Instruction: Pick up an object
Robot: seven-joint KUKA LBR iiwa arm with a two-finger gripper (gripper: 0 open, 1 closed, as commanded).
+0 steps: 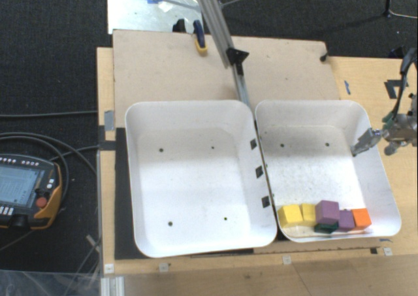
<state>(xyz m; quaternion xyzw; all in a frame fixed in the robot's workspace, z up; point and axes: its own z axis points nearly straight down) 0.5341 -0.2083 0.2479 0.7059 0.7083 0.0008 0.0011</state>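
Several small blocks lie along the front wall of the right bin: two yellow blocks, a purple block, a smaller purple one, a dark green piece and an orange block. My gripper hangs over the bin's right rim, well behind the blocks. It stands open with nothing between its fingers.
The left bin adjoins the right one, with black clips on the shared wall. A slanted metal pole crosses the back of the bench. A teach pendant lies on the floor at the left.
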